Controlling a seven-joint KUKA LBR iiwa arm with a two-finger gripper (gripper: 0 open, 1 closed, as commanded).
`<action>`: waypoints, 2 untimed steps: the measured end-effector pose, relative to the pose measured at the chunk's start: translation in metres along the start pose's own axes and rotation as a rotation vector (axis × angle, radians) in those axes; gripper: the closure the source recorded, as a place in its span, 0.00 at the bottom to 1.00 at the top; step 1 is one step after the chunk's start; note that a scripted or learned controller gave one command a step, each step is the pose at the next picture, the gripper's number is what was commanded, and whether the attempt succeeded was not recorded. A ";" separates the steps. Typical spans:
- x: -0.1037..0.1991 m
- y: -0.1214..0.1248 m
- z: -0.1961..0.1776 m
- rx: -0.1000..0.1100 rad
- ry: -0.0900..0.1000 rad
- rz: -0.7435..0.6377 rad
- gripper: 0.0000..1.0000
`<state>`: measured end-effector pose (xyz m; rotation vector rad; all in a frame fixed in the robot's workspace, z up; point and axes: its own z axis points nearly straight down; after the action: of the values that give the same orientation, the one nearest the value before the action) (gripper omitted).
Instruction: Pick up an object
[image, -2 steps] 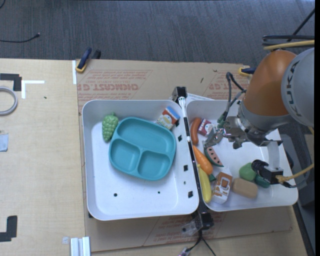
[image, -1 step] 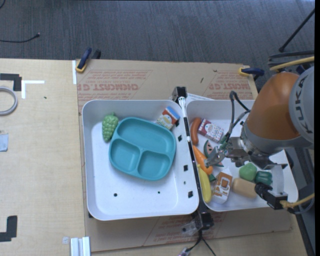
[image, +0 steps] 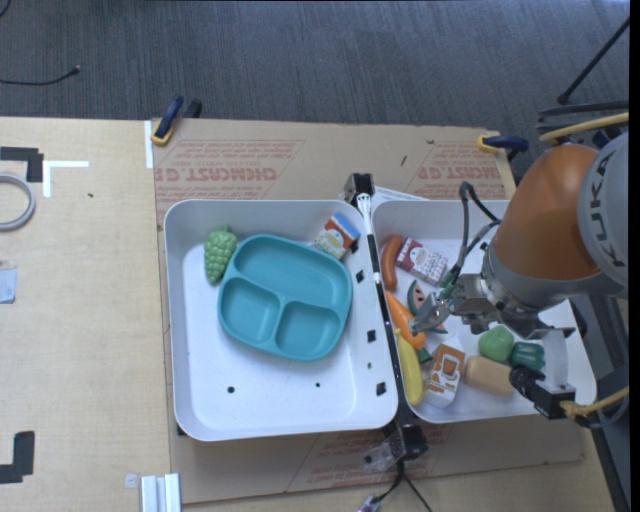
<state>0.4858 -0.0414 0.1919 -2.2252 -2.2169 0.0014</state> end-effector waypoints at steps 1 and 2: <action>-0.056 -0.008 0.093 -0.001 0.001 -0.001 0.00; -0.056 -0.006 0.082 -0.005 0.002 0.003 1.00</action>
<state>0.4795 -0.0974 0.1098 -2.2303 -2.2147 -0.0064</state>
